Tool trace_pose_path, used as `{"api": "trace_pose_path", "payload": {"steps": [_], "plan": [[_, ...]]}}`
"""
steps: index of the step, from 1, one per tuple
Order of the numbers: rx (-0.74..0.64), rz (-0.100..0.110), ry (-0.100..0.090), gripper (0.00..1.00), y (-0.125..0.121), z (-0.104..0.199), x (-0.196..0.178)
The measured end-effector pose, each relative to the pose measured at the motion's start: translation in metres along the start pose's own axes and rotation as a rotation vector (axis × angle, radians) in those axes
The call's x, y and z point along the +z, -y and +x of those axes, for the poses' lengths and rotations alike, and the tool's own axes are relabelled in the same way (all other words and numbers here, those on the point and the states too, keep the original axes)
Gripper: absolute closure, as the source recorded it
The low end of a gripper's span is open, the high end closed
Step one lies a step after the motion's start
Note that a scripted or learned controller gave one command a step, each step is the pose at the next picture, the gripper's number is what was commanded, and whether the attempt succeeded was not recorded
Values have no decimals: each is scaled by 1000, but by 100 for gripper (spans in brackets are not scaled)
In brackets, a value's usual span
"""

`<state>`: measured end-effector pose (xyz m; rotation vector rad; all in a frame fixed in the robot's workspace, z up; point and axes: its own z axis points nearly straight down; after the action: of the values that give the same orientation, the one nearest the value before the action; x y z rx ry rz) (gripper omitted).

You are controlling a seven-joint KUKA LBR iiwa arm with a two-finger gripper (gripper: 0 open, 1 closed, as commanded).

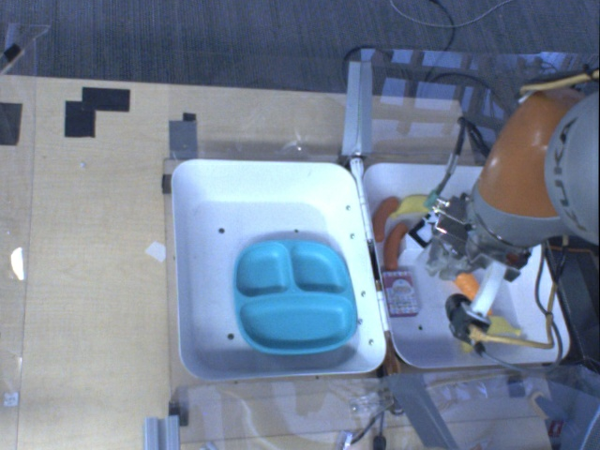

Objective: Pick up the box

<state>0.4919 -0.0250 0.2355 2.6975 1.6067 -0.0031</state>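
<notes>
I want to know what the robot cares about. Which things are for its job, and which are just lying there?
For the job:
small pink box, against the right bin's left wall
claw, over the right bin

Just lying about:
blue divided tray in the left bin
red sausage toy
yellow banana toy
orange piece

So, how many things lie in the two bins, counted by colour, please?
Blue: 1, the divided tray in the left bin.
Red-brown: 1, the sausage-shaped toy.
Yellow: 1, the banana-like piece.
Pink: 1, the small box.
Orange: 1, a small piece under the arm.
Total: 5 that I can tell; the arm hides part of the right bin.
</notes>
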Motion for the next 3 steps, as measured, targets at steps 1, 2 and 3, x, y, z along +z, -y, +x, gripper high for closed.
{"api": "trace_pose_path", "payload": {"steps": [1,2,3], "plan": [[-5,1,-2,100,27,43,-3],[15,3,-1,100,18,27,54],[130,2,-2,100,29,46,53]]}}
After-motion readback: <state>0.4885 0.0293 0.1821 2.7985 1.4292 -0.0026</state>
